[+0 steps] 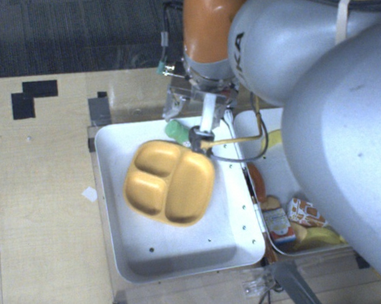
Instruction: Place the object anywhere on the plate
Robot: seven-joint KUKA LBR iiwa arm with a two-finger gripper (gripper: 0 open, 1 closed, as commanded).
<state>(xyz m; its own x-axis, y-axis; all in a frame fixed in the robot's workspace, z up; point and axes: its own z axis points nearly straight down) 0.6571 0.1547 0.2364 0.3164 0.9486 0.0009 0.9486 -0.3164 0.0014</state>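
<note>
A yellow plate (pixel 170 183) with three compartments lies in the left white bin (pixel 118 212), toward its back. A small green object (pixel 175 130) sits just behind the plate's far rim, close to the bin's back wall. My gripper (pixel 180 114) hangs directly over that green object, coming down from the orange-banded wrist. The gripper's body partly covers the object, so I cannot see whether it is held or resting on the bin floor.
The right bin (pixel 267 242) holds several items: an orange-and-white packet (pixel 277 218), a red-and-white packet (pixel 305 212) and something yellow (pixel 318 237). The big grey arm covers most of that bin. The left bin's front floor (pixel 182 249) is bare.
</note>
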